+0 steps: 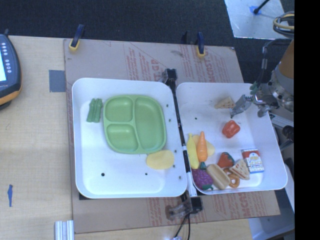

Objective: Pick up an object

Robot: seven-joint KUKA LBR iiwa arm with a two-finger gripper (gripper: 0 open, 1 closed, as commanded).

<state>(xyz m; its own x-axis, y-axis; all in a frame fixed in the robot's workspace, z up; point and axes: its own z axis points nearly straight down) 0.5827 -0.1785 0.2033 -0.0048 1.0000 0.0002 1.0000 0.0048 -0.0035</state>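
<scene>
Right bin [210,91], tool [248,105] above

Toy foods are lying loose in the right bin [200,91] — a tan wedge [225,103] is resting near the far wall, a red pepper [230,129] is sitting alone near the middle, and a small red-and-white carton [253,160] is lying flat toward the right wall. Along the left wall an orange carrot [201,146] is lying across a yellow piece [192,149], while at the near edge a purple grape bunch [202,177], a hot dog [218,176], a pretzel [233,181] and a sandwich wedge [241,169] are crowding together — touching one another. In the left bin [87,179] a green divided plate [134,123] is lying flat at the centre, with green beans [94,110] just beside its left edge and a pale yellow chip [160,159] touching its near right corner.
</scene>
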